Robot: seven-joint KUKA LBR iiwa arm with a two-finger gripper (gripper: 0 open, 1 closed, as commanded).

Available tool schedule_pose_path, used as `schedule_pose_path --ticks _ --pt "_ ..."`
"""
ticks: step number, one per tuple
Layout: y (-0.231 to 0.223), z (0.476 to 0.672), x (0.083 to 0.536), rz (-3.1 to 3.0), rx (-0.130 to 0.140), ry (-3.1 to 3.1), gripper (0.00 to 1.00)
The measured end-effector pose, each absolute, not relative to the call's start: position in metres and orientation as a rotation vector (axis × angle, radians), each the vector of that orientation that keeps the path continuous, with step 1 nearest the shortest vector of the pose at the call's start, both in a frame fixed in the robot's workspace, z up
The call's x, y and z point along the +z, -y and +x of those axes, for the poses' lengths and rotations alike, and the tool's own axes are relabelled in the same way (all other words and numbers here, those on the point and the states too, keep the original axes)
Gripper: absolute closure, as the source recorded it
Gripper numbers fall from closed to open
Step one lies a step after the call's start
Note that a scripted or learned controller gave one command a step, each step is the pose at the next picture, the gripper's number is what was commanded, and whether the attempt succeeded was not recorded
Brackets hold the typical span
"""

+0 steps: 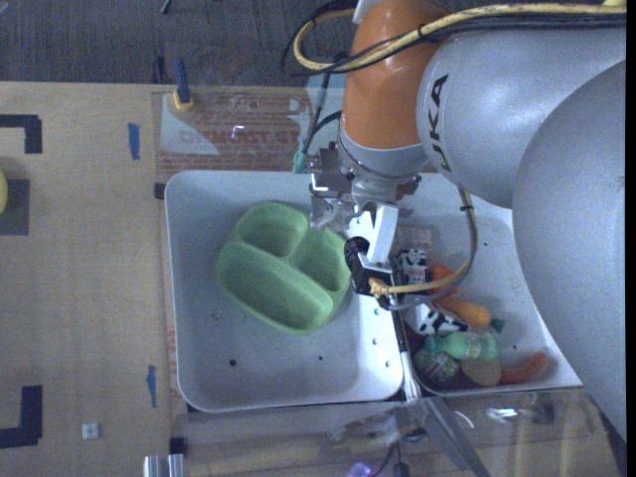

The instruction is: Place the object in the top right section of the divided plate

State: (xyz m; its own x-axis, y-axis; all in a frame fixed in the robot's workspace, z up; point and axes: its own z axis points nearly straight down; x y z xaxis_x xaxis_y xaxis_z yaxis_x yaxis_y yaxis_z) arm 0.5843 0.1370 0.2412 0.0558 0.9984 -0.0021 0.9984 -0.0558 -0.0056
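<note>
Here the gripper (328, 217) hangs over the upper right part of the green divided plate (270, 291); whether it grips anything, I cannot tell.

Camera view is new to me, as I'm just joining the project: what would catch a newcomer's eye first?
The huge grey arm with its orange band looms at the upper right, reaching down over the left bin. Below it, a bright green divided plate lies in the middle of that bin. A heap of colourful toys crowds the lower end of the right bin.
</note>
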Motion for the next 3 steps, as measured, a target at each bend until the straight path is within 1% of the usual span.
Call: schedule_pose_path --ticks 1,2,3 --pt "-0.226 0.561 0.288 -1.959 0.000 2.458 1.00" --pt "-0.227 0.562 0.296 -1.957 0.001 2.461 1.00" --pt "-0.187 0.530 0.111 -1.717 -0.026 2.648 1.00"
